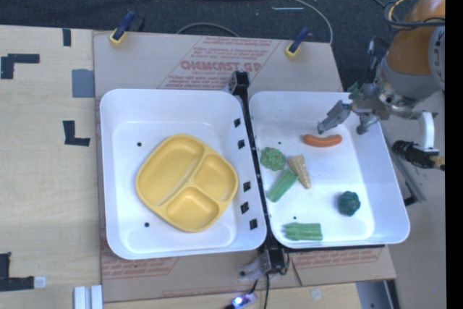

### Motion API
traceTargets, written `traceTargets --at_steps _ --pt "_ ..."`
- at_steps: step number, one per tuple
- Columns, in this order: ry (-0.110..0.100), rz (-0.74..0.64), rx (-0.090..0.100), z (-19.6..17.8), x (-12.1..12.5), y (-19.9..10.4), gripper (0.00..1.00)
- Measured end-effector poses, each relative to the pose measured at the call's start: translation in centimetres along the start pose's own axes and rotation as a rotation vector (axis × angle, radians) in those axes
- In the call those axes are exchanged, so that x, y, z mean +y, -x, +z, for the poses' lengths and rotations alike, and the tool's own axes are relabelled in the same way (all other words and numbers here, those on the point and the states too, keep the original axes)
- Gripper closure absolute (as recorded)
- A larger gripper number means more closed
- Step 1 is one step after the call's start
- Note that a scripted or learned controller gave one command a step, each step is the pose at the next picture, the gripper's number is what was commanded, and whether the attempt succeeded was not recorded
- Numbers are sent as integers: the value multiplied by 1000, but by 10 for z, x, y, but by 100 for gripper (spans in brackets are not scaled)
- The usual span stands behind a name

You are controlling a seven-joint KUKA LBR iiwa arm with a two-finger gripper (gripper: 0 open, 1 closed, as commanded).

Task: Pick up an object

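My arm (416, 47) reaches in from the right, grey with the orange band above the wrist, bent down toward my gripper (349, 121). My two fingers (331, 116) stand spread apart, one low and to the left, the other off to its right, with nothing between them.

orange sausage (321, 140), flat, right bin (383, 177)
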State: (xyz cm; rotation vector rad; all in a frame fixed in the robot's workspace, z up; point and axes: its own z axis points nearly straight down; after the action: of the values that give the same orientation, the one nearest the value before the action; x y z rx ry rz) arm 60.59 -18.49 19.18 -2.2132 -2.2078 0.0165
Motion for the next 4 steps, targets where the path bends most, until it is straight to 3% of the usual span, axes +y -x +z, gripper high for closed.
traceTargets --at_steps 1,3,4 --pt "12 -4 -3 -8 3 -1 0" --pt "11 -4 -4 107 10 5 0" --pt "9 -6 -4 97 11 4 100"
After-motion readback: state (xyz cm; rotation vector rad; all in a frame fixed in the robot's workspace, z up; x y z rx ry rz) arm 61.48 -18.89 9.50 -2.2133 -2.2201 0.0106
